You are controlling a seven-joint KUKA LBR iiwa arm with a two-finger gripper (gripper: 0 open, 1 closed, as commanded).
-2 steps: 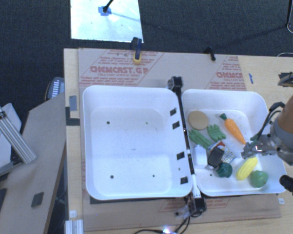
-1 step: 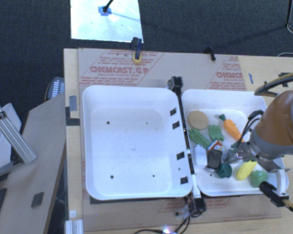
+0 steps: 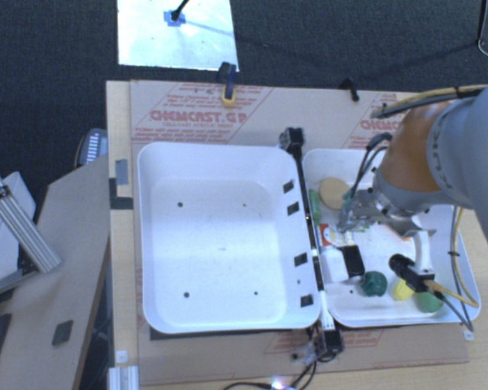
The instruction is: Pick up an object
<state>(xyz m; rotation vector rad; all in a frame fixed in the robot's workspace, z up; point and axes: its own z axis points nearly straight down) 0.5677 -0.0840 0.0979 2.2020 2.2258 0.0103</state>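
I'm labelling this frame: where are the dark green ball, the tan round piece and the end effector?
dark green ball (image 3: 374, 283), camera view, middle of its top.
tan round piece (image 3: 334, 191), camera view, centre of its face.
end effector (image 3: 354, 220), camera view, its tip above the right bin.

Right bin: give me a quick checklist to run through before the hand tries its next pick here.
1. Hand is over the right bin: ok.
2. Objects available to pick, such as the dark green ball and tan disc: ok.
3. Object between the fingers: cannot tell, the wrist hides them.
4. Target free of neighbours: not ok; the black block, white piece and ball crowd together.
5. Clearance from the divider between the bins: cannot tell; the hand is close to it.
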